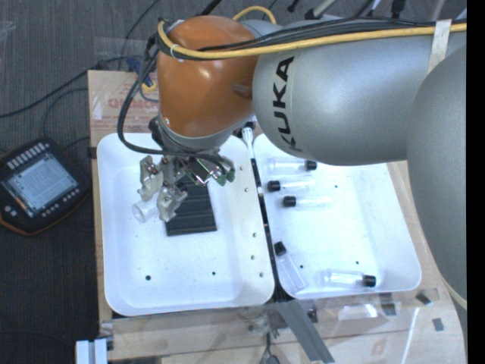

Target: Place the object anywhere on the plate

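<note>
Glossy white plastic bins (129,279) — ribbed matt black plate (193,214), smooth grey metal arm (356,89).

One camera looks down slantwise on both bins (121,279).

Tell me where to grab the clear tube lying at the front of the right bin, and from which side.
Take the clear tube mid-body, left of its black cap, coming straight down and closing across its width. It lies flat in the right bin, running left to right, with both long sides free.
</note>
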Robot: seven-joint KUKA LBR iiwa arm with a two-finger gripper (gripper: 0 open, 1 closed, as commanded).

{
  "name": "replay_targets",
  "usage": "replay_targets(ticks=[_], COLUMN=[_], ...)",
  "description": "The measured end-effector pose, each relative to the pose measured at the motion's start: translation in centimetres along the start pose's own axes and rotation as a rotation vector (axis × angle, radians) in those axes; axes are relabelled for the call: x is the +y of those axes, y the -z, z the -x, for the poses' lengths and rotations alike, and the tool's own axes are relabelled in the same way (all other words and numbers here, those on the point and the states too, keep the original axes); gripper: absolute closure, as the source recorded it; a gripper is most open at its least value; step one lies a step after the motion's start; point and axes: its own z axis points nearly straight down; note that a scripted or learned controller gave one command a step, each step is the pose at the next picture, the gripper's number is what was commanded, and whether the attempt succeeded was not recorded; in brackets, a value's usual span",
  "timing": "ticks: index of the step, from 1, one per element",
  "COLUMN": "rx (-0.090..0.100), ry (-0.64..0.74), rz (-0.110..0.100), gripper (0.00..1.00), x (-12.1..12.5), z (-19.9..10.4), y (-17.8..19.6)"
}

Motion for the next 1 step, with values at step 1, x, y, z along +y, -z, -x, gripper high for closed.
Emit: replay_targets(ticks=[1], rx=[0.0], ry=[0.316], rz=[0.002], gripper=[1.0], x=[-2.78], z=[3.21], y=[-4.65])
